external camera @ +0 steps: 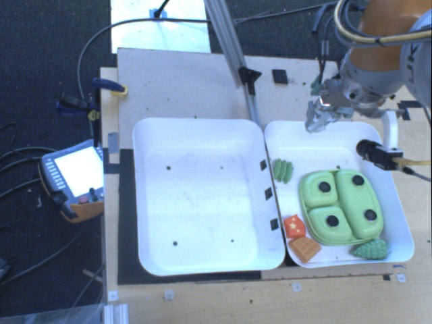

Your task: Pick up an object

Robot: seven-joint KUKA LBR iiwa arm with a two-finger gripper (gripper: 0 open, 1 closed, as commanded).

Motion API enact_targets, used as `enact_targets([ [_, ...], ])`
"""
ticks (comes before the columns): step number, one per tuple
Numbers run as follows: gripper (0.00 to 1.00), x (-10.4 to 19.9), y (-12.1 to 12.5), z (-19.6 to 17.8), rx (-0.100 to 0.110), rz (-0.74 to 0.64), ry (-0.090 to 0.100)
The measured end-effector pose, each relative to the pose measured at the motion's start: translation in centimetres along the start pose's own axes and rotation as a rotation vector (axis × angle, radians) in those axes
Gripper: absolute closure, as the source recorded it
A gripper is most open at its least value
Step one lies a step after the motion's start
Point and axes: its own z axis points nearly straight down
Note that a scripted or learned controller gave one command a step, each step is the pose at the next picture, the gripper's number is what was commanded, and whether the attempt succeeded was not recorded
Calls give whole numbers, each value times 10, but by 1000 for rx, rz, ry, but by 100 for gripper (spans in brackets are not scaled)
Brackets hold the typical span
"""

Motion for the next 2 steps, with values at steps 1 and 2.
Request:
enact_targets([
  [1, 100, 54, 10, 24, 1, 2, -1],
  [2, 100, 110, 19, 46, 1, 2, -1],
])
